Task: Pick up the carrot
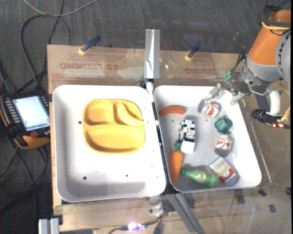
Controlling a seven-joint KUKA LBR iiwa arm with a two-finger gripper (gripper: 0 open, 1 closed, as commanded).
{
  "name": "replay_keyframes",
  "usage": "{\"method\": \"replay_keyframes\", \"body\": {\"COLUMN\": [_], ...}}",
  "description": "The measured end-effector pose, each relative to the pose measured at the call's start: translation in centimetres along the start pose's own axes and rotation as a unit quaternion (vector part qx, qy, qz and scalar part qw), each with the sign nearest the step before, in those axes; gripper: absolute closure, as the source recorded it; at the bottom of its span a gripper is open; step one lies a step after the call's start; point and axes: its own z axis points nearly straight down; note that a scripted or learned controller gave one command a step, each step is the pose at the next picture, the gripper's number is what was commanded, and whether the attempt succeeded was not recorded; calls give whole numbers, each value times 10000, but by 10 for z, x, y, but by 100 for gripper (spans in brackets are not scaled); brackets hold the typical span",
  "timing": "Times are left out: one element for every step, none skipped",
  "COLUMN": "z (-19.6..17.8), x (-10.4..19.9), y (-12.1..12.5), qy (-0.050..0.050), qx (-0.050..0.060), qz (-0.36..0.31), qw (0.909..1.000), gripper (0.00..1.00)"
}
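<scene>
The carrot (176, 163) lies in the right bin (249, 155) near its left wall, orange with its green top pointing to the far side. My gripper (213, 97) hangs over the bin's far right part, well away from the carrot. It is directly above a red and white can (211, 109). The arm's orange band (269, 43) is at the upper right.
Around the carrot lie a black and white carton (187, 130), a green bottle (200, 176) and a small box (222, 168). An orange sausage (171, 111), a teal object (223, 125) and a second can (224, 144) share the bin. The left bin (68, 169) holds a yellow divided tray (115, 125).
</scene>
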Motion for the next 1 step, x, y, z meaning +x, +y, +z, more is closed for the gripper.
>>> {"method": "replay_keyframes", "body": {"z": [94], "x": [13], "y": [-33], "qy": [-9], "qx": [-6], "qz": [49], "qw": [10000], "gripper": [0]}}
